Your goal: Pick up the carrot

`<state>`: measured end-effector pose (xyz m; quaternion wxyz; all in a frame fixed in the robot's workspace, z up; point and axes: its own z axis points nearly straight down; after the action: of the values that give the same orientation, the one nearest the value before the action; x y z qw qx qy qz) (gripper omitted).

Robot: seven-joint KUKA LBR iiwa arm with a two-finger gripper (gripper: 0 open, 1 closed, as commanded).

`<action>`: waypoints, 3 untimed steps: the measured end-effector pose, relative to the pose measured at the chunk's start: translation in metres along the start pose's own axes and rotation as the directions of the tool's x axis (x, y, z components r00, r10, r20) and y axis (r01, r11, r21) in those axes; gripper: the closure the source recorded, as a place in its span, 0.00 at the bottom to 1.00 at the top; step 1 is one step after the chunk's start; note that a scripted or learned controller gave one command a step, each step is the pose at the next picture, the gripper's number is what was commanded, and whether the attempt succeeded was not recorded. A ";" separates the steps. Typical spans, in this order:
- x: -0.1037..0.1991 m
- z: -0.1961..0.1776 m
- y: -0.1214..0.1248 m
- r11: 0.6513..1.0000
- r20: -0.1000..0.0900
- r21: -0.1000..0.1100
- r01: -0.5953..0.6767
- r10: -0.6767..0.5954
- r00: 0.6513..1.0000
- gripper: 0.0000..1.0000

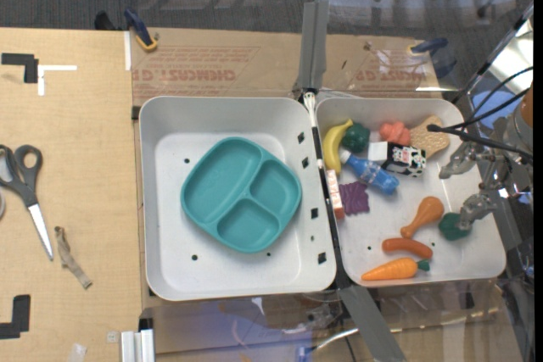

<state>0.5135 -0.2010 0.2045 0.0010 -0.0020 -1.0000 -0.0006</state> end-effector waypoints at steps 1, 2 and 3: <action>0.024 0.111 0.042 0.966 0.013 -0.001 -0.259 0.259 0.966 0.00; 0.028 0.107 0.091 0.960 0.030 -0.001 -0.282 0.281 0.959 0.00; 0.035 0.112 0.018 0.891 0.006 -0.001 -0.454 0.454 0.891 0.00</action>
<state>0.4787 -0.1822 0.0927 -0.0020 -0.2352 -0.9719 0.0002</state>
